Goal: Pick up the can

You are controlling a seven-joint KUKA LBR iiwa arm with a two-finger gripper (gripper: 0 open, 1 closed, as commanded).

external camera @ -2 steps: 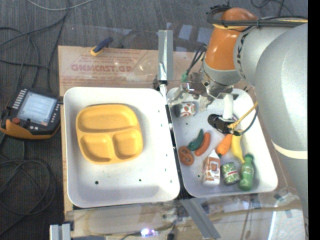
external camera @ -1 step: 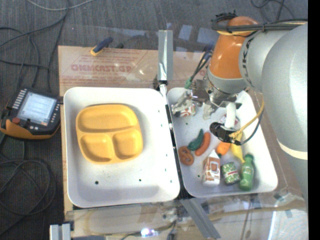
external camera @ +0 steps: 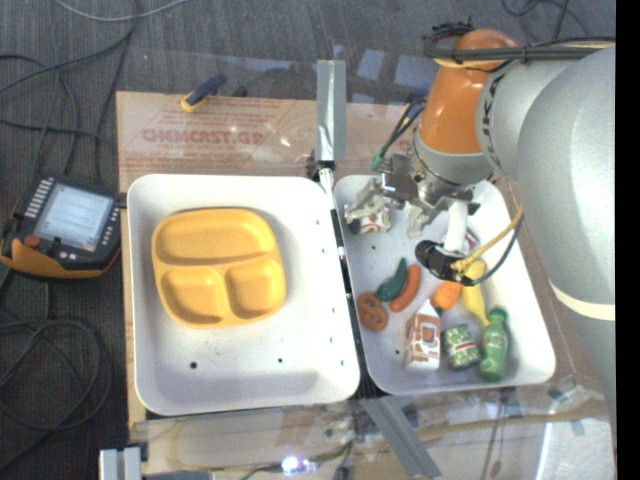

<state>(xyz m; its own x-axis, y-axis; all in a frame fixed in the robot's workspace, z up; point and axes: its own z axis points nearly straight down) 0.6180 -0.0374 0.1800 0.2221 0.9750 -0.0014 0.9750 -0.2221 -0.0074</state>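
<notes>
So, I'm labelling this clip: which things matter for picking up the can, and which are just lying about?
Job: can; right bin holding it.
Lying about: yellow tray; left bin; pretzel; carton; green bottle; pendant.

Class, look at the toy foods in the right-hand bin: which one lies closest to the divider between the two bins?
The brown pretzel. It lies beside the divider, left of the green pickle, the carton and the green bottle.

light: bright, even, from above
glare: pale sheen on the clear sheet (external camera: 250,128) behind the bins; arm (external camera: 570,148) shell washed out
shadows: soft, short under the tray (external camera: 220,265)
focus: slightly soft overall; small items in the right bin (external camera: 525,353) lack detail
</notes>
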